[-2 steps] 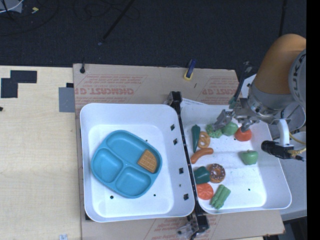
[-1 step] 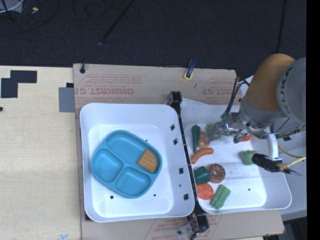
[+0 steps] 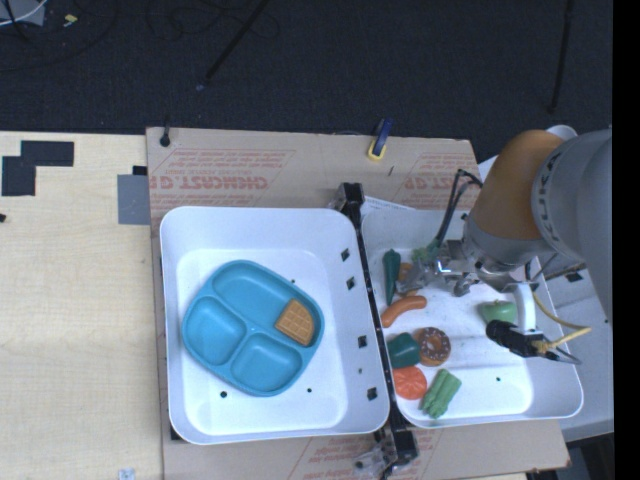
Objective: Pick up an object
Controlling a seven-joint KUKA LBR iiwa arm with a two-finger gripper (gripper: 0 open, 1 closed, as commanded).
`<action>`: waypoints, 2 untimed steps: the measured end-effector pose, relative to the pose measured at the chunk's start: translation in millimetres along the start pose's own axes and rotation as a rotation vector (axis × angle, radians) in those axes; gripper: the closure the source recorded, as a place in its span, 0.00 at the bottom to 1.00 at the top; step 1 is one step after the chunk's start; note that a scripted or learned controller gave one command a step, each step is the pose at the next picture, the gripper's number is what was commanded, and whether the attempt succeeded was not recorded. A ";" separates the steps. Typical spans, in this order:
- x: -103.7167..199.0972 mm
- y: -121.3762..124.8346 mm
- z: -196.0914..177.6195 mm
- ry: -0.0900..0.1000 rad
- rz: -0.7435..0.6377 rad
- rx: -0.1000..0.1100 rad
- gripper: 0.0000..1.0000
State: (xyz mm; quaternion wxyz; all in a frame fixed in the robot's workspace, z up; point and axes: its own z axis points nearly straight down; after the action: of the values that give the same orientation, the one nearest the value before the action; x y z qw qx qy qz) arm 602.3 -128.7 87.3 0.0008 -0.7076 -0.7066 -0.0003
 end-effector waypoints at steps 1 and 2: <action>-0.3 2.2 -15.0 0.002 0.003 -0.006 1.00; -4.7 -1.5 -77.0 -0.002 0.004 -0.003 1.00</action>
State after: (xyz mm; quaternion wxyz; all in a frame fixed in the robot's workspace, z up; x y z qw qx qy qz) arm 600.9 -133.6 164.4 -0.0011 -0.7090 -0.7052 -0.0008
